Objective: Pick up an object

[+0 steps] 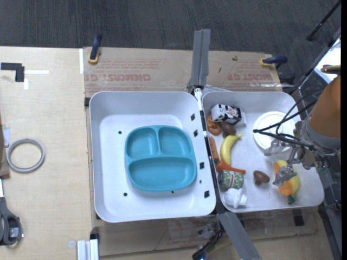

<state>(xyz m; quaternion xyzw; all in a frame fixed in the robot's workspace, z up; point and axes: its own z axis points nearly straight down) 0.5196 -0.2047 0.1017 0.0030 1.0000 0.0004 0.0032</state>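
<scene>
The arm enters from the right edge of the frame, its orange band at the far right, and the gripper (pixel 286 172) hangs low over the lower right part of the right bin (pixel 303 202). Whether the jaws are apart or together cannot be told; cables and metal parts crowd that spot. Right under the gripper lies a small orange and yellow toy (pixel 289 185), touching or nearly touching the tool, and nothing can be seen held between the jaws.

Left of it, on the bin floor, sits a small brown object (pixel 261 177). A white plate (pixel 269 130) lies in the upper right part of this bin, with black cables crossing over it. Along the bin's left wall the other things crowd together: a black and white toy (pixel 225 112) at the top, a brown pretzel-like piece (pixel 213 127) beside it, a banana (pixel 228 147) standing lengthwise below, an orange carrot (pixel 214 150) just left of the banana, a red and green item (pixel 231 178) below that, and a white crumpled object (pixel 235 199) in the lower left corner.

The left bin (pixel 105 110) holds a teal divided plate (pixel 160 157) in its middle, with three compartments.

On the desk (pixel 43 199) at the left of the frame lies a grey ring of tape (pixel 24 155), and scissors (pixel 9 226) show at the lower left edge. Brown cardboard (pixel 152 72) lies behind the bins, with a yellow and blue clamp (pixel 95 49) at its upper left corner.
</scene>
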